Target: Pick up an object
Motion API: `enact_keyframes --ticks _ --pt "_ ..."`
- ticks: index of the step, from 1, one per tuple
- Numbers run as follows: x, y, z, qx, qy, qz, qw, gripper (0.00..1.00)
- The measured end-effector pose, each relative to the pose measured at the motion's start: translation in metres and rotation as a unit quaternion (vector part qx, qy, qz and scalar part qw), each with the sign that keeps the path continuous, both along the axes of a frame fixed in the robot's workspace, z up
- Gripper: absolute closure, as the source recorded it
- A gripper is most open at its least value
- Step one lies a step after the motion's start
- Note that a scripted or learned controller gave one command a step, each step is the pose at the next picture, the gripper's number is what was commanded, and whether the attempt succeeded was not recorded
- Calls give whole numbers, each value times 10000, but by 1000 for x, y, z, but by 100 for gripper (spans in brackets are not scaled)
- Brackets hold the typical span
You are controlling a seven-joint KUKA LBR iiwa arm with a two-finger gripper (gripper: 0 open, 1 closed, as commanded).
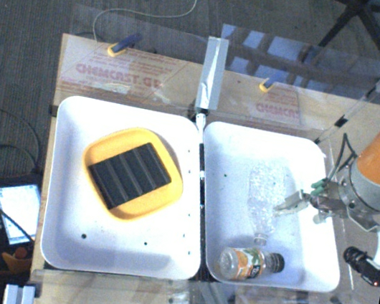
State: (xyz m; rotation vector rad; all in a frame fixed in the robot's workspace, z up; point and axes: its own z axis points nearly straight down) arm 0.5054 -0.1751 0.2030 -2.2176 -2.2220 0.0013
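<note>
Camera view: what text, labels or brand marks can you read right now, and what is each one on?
"CHEMCAST GP": faint red print on the sheet behind the left bin; the last letters are uncertain.
Similar red print on the sheet behind the right bin: too faint to read.
Label on the small bottle in the right bin: too blurred to read.
Screen of the handheld device on the floor: too small to read.

My pincer (298, 201) hangs over the right side of the right bin (236, 156), at the right of the frame, just beside a crumpled clear plastic bottle (264, 197) lying along the bin's middle. Below it, at the bin's lower edge, a labelled bottle (249, 262) lies on its side. In the left bin (80, 114) sits a yellow tray with a black ribbed insert (133, 172), turned askew. Both bins rest on the counter (138, 76).
</note>
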Motion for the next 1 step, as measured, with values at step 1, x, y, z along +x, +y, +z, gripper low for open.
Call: enact_keyframes --ticks 1 --pt "-21 4 -53 3 -7 1092 9940 0"
